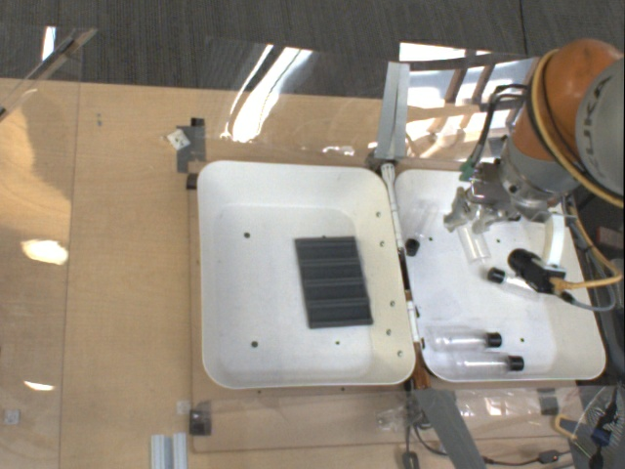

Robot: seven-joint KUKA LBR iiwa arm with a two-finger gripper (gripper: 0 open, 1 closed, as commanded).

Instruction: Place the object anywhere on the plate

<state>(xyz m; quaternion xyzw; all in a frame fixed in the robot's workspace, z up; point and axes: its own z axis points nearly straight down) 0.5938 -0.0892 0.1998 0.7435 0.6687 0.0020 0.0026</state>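
Note:
A dark grey ribbed plate (333,281) lies flat in the middle of the left white bin (225,262). Several clear tubes with black caps lie in the right bin (586,360): two near its front edge (469,341) (485,363), and one slanted tube (480,250) in the bin's middle. My gripper (472,215) hangs over the right bin's back half, directly above the upper end of the slanted tube. Whether it touches that tube I cannot tell. The arm's orange band (562,86) shows at the upper right.
A small black cap (411,247) sits by the right bin's left wall. A black fitting with a yellow cable (532,269) hangs over the right bin. A metal post (393,110) stands behind the seam between the bins.

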